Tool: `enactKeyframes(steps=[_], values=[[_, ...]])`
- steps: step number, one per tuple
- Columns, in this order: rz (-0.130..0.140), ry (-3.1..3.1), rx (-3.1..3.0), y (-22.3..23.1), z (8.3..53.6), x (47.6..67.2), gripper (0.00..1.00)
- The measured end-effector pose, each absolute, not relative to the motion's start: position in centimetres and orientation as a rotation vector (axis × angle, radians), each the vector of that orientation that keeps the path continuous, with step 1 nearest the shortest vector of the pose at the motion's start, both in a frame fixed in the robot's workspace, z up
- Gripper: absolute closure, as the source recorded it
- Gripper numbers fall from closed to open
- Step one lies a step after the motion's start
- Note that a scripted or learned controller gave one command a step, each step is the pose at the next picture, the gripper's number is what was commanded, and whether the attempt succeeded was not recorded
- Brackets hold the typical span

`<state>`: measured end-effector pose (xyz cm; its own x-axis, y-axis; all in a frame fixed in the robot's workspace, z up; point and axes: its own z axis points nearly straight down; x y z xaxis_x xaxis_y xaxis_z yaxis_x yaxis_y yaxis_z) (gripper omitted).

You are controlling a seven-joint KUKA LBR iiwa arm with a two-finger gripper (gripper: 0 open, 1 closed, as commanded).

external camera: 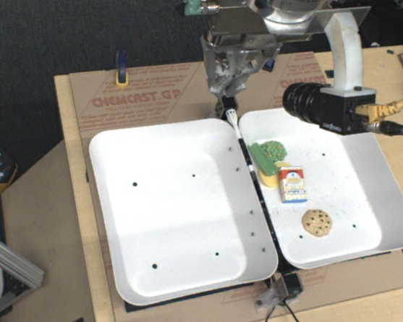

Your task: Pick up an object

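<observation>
The left bin comes first, its front rim closest to where the camera looks down, and it sits well off to one side of the gripper — a spare tray, I'd guess, for dropping picked things into. The right bin beside it carries all the goods, so the pick has to happen there.

The gripper hangs above the back end of the seam between the two bins, high and carrying nothing that I can make out; whether it is spread or closed I cannot tell from here, as the metal bunches up dark against the cardboard.

Below it and a little toward the front lies a green toy, leaning on a yellow piece — the nearest candidates. Just past them sits a small red and white box, touching the yellow piece. Farthest from the gripper, alone near the front, is a cookie — lying flat, probably hard to pinch.
</observation>
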<state>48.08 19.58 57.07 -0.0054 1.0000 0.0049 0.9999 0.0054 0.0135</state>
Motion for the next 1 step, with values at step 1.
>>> enactKeyframes(steps=[1], values=[[0.025, 2.223, 2.209, 19.63, 58.11, 48.12, 1.0]])
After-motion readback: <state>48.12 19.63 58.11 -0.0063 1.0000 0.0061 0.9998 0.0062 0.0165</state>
